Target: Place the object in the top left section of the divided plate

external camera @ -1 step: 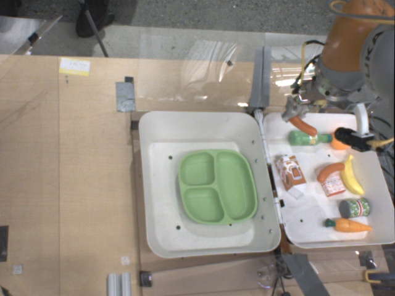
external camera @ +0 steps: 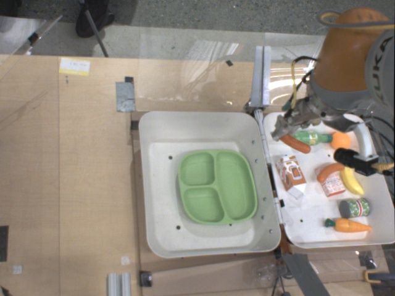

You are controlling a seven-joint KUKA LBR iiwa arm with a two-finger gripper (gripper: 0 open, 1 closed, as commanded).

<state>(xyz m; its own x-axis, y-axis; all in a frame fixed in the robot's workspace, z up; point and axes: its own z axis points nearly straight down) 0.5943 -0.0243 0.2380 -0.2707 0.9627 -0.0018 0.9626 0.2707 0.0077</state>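
One arm [external camera: 352, 48] bent low over right bin [external camera: 308, 230], end effector [external camera: 290, 123] near hot dog [external camera: 295, 143].

A yellow label [external camera: 74, 66] is sitting in the upper left of the frame on the wooden bench [external camera: 62, 177]. A patch of grey tape [external camera: 126, 96] is lying just right of it, above the left bin's corner. Along the top edge, dark legs of a stand [external camera: 91, 11] are standing on the grey floor [external camera: 216, 5]. A metal cylinder [external camera: 118, 283] is lying at the bottom left.
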